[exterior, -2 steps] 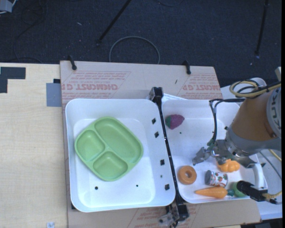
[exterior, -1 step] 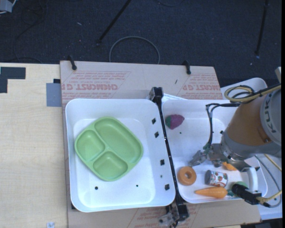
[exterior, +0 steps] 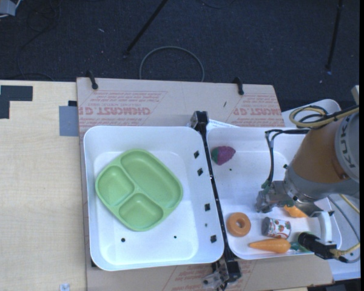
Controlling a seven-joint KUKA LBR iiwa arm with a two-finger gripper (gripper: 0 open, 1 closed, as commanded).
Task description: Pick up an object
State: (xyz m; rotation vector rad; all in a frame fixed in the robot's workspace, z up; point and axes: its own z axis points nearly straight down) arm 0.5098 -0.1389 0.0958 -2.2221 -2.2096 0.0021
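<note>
low in the right bin (exterior: 249,147) the gripper (exterior: 266,200) sits, grip state unreadable; orange ring (exterior: 238,224) just left-below, small can (exterior: 275,227) and carrot (exterior: 270,245) below, purple fruit (exterior: 223,154) up-left; green divided plate (exterior: 138,188) in left bin (exterior: 109,139)

cardboard sheet (exterior: 170,102) behind the bins: red print, upside down, "CHEMCRZT G.P", twice | small can (exterior: 276,227): label unreadable

One fixed camera above the bench (exterior: 36,193), slanting down on both bins (exterior: 103,247)
</note>
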